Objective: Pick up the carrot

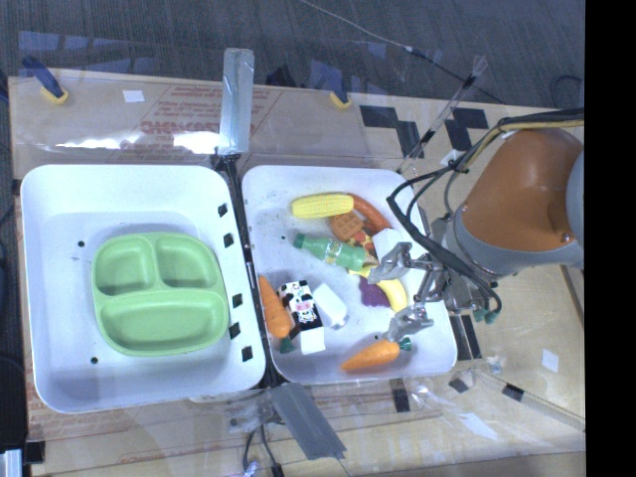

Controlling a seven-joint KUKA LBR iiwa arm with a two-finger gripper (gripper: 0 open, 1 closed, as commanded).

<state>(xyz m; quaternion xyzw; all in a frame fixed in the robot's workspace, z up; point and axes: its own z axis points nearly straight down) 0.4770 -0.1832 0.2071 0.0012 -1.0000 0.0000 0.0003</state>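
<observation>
Orange carrot point(374, 357) (tilted) near bin's front.

Arm over the right bin, toy food below

The hand point(405, 291) hangs low in the right bin point(266, 192), just above a carrot point(376, 356) at the near wall; a second carrot point(274, 307) lies along the left wall, corn point(322, 206) at the back. The left bin point(45, 197) holds a green tray point(157, 293).

Floor point(149, 8): was dark grey carpet beyond the bench's far edge.
Bench point(556, 366): was pale wood under clear plastic sheeting, with black tape marks.
</observation>
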